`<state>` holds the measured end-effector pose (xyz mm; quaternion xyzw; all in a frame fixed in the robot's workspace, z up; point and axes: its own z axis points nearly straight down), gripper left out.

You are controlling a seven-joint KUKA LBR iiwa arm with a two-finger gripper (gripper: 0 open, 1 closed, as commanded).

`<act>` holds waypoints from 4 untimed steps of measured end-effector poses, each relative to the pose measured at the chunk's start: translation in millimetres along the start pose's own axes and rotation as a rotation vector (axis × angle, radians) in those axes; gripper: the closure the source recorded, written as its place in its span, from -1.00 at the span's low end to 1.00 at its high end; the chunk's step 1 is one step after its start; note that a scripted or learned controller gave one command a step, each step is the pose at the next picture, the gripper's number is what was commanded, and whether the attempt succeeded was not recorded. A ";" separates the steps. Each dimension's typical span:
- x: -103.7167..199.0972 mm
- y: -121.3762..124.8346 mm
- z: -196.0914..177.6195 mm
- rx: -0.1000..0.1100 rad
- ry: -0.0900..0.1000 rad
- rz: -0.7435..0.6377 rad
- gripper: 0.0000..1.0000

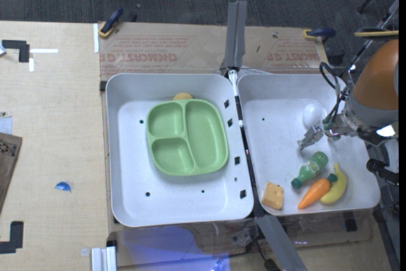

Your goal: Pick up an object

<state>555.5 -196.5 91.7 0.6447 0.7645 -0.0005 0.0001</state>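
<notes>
The tool [309, 138] hangs above the bottle [310, 169]; its fingers' state I cannot tell. Carrot [314, 193] and banana [336, 185], crowded at five o'clock, could jam a grasp.

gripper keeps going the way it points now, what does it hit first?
Probably the green bottle. The gripper points down and left in the right bin, and the bottle lies just below its tip. Depth is unclear from this slanted view, so it may meet bare bin floor first.

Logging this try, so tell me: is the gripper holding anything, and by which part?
Nothing is held. The gripper hangs above the green bottle, with nothing between its fingers.
</notes>
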 end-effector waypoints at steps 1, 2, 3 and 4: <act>40.1 10.5 0.5 0.002 0.001 -0.091 -1.00; 41.9 -56.4 0.1 0.000 0.002 -0.311 -1.00; 41.1 -55.2 -9.1 -0.004 0.000 -0.307 1.00; 67.6 -4.7 0.5 0.000 0.000 -0.112 1.00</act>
